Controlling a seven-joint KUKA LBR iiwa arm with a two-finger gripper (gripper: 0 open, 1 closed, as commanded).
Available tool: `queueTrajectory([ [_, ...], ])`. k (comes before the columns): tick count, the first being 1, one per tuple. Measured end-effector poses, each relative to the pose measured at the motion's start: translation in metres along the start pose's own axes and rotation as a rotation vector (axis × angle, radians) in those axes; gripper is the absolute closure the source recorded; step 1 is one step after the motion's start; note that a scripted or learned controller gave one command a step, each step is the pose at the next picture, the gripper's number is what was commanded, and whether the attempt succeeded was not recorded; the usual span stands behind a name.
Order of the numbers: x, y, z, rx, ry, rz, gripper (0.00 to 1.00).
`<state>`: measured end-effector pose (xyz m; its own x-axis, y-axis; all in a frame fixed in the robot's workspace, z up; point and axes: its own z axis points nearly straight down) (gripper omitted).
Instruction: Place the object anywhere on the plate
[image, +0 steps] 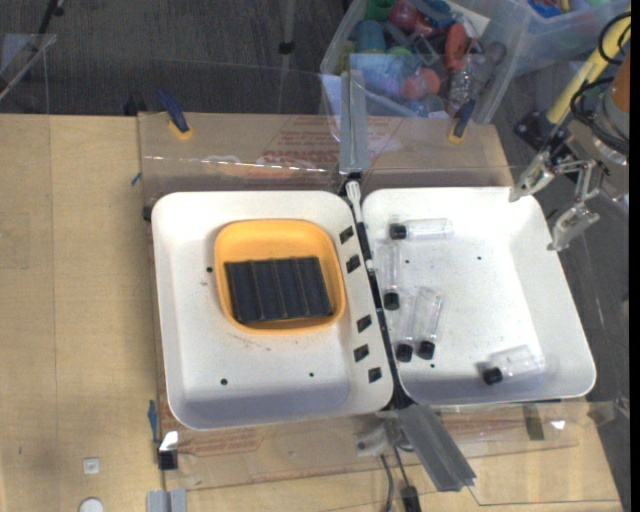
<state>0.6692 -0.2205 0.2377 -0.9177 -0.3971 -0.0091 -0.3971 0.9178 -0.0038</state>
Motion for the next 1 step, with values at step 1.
queueTrajectory([
  [1,0.0001,-0.0001,-0.0021,0.000,0.000,-0.142,0.00],
])
